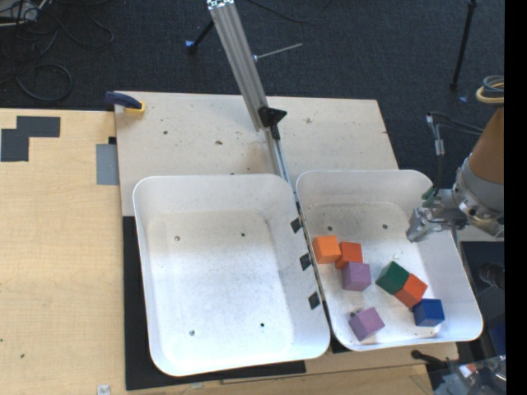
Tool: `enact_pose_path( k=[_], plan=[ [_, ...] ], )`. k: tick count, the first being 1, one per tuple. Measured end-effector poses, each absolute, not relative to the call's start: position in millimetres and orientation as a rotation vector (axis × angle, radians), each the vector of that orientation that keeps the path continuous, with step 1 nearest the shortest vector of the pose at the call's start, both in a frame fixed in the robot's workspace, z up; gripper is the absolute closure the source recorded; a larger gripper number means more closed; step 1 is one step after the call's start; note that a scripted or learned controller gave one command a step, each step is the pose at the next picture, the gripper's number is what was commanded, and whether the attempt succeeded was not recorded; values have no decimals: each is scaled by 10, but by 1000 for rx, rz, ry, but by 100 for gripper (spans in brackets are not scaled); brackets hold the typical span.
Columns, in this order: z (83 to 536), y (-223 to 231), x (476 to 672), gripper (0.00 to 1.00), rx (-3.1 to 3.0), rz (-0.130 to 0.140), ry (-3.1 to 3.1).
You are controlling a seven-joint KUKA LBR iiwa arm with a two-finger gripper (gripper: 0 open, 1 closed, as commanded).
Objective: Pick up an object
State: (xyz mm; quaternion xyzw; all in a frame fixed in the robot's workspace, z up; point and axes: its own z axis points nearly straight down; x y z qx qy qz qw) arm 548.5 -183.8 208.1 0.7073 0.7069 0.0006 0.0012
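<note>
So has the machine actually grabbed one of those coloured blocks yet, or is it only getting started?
Only getting started, it seems. Nothing looks done: the orange block, two purple blocks, green block and blue block all lie in the right bin. The gripper sits at that bin's right edge, above the blocks, with nothing visibly in it. Reaching, gripping and lifting one remain.

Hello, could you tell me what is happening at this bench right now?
A grey robot arm reaches in from the right, its gripper hovering over the right bin's right side with nothing visibly held. The blocks lie below and to its left: an orange block touching a red-orange one, two purple blocks, a green block against another orange-red one, and a blue block. No block has been lifted yet. The left bin sits alongside.
</note>
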Motion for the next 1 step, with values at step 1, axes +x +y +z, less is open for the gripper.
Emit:
enact_pose_path(
  k=[1],
  plan=[
    [2666,-1776,5452,100,2217,3,2221]
  ],
)
